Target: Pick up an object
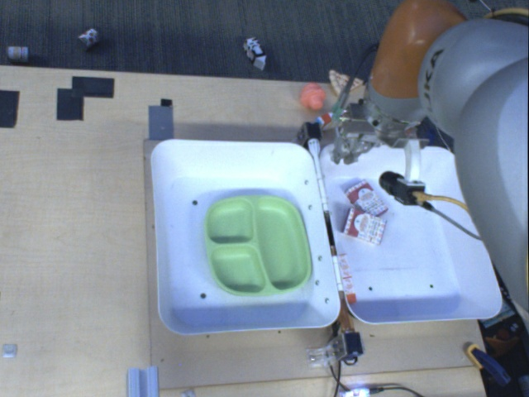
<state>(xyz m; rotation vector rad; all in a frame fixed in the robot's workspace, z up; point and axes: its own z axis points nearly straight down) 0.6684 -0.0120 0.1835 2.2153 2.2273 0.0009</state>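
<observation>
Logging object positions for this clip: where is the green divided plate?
The green divided plate lies flat in the middle of the left bin, across the divider from the red-and-white packets in the right bin.

The two bins [178,222] look like smooth white plastic, the green divided tray [258,244] matt plastic, the bench [74,246] pale, smooth wood.

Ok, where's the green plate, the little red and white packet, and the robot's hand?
green plate [258,245]: camera view, central divider.
red and white packet [364,213]: camera view, its middle.
hand [355,145]: camera view, between its fingertips.
</observation>
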